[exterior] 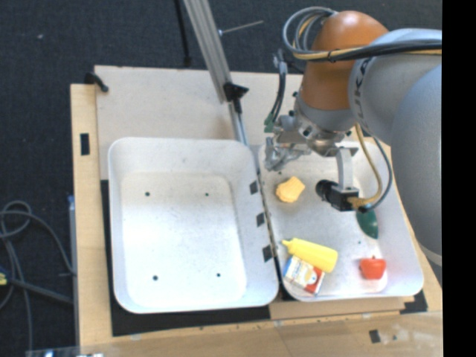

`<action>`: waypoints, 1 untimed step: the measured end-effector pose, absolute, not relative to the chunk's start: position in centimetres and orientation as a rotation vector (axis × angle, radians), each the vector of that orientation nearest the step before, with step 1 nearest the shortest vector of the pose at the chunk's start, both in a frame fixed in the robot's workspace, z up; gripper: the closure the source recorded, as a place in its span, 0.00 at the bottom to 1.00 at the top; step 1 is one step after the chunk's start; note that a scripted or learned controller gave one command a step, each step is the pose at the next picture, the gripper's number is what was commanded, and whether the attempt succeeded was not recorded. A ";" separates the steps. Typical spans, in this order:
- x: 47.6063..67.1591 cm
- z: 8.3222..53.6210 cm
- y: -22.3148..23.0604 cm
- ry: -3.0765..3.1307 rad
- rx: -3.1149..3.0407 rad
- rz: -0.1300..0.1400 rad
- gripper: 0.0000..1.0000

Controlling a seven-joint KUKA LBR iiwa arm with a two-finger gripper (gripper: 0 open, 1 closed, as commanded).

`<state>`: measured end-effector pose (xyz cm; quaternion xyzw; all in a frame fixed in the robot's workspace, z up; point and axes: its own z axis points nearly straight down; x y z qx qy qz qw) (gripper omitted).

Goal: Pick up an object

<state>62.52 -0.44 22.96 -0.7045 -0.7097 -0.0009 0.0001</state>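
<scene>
The right bin (401,270) holds a small yellow-orange lump (290,190) near its far left side, a yellow mustard bottle with a red and white label (309,261) at the front left, a red piece (372,267) at the front right and a dark green piece (368,222) by the right wall. My gripper (277,157) hangs below the orange wrist band, just above and left of the yellow-orange lump, apart from it. Nothing shows between its fingers.
The left bin (126,162) lies beside the right one, their rims meeting at the middle. A slanted metal rail (212,50) rises behind the bins. A black cable fitting (336,194) dangles from the wrist over the right bin. The grey arm covers the right bin's far corner.
</scene>
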 end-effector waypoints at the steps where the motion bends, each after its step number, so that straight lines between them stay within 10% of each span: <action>1: 63.9 24.4 4.8 -2.231 -2.213 -0.006 1.00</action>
